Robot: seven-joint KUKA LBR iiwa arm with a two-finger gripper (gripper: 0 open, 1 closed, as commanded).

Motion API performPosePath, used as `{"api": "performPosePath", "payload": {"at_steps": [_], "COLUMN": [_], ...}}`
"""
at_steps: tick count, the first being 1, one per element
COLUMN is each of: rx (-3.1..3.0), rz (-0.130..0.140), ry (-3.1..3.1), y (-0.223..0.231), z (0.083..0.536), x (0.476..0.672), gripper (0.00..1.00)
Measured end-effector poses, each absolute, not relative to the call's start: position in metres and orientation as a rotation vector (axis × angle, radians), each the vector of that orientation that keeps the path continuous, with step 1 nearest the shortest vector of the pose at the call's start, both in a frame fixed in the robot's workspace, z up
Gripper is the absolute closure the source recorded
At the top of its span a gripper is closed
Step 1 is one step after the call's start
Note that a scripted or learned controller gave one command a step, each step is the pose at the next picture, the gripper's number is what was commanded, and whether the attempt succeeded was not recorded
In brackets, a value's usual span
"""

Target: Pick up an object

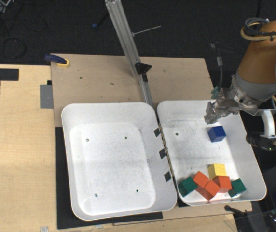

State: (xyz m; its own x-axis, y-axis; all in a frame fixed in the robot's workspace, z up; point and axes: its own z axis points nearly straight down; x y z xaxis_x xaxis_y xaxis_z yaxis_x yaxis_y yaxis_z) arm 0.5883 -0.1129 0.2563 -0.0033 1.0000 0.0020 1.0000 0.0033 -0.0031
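Now, blue cube (pixel 216 133): right bin (pixel 186 111), far half, just below the jaws (pixel 212 115)
Handling: likely light, rigid (grip two flat opposite faces)
Jaws: opening cannot be told; nothing seen held
Right bin, near corner: red, green, yellow blocks (pixel 212 181) heaped
Left bin (pixel 110 111): bare white floor

Two bins are sitting side by side on the surface (pixel 104 81). In the right bin (pixel 191 129), a cluster of blocks (pixel 211 181) is crowding the near edge — one lone block (pixel 216 133) is lying farther back, with the gripper (pixel 214 111) hanging just behind it. The left bin (pixel 80 115) is lying alongside.
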Motion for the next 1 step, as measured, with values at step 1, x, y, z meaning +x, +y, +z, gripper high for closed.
{"api": "performPosePath", "payload": {"at_steps": [1], "rx": [-2.213], "rz": [0.003], "ry": [-2.221], "y": [-0.0568], "z": [0.2454], "x": [0.5662], "gripper": [1.0]}}
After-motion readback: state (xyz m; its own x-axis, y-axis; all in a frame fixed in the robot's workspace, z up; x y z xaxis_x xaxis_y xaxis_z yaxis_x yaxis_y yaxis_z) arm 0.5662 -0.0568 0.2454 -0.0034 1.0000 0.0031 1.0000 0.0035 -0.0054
